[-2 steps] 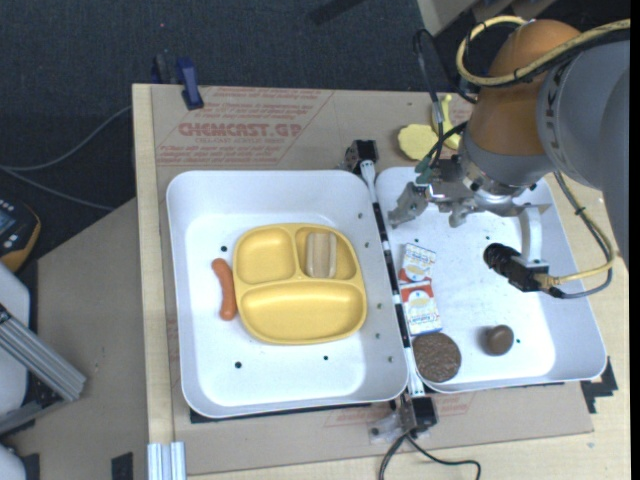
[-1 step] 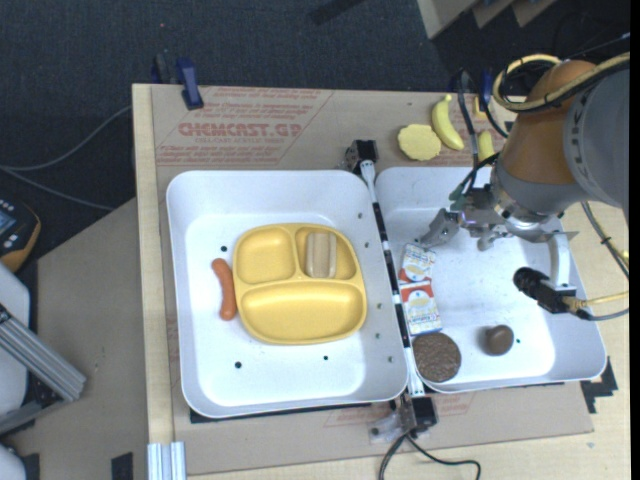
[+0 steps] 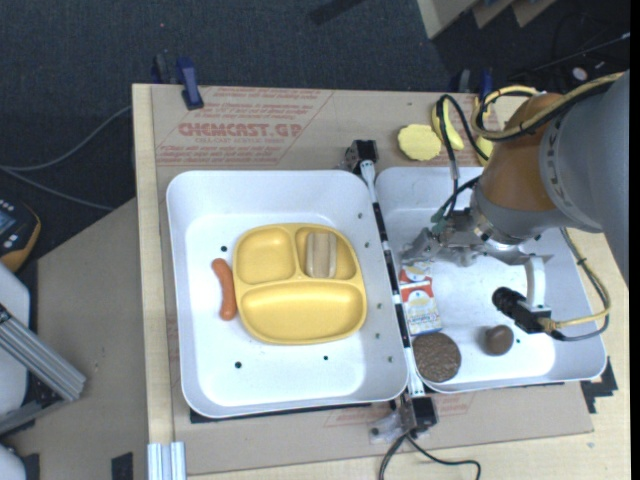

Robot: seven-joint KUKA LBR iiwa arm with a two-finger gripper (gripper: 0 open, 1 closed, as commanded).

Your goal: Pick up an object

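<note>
The gripper (image 3: 432, 245) is hovering over the right bin (image 3: 570, 368), above a red-and-white packet (image 3: 419, 301). Its state cannot be determined. A brown cookie (image 3: 437, 356) and a small brown ball (image 3: 497, 340) are lying nearer. Nothing is being lifted; the pick is pending.

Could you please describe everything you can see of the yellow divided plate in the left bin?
The yellow divided plate looks like smooth moulded plastic, rounded at the corners, with three compartments: two small ones at the back and one wide one in front. It lies flat, slightly turned, near the middle of the left bin. A tan bread-like piece sits in the back right compartment. An orange sausage-shaped item lies just beside its left edge.
</note>
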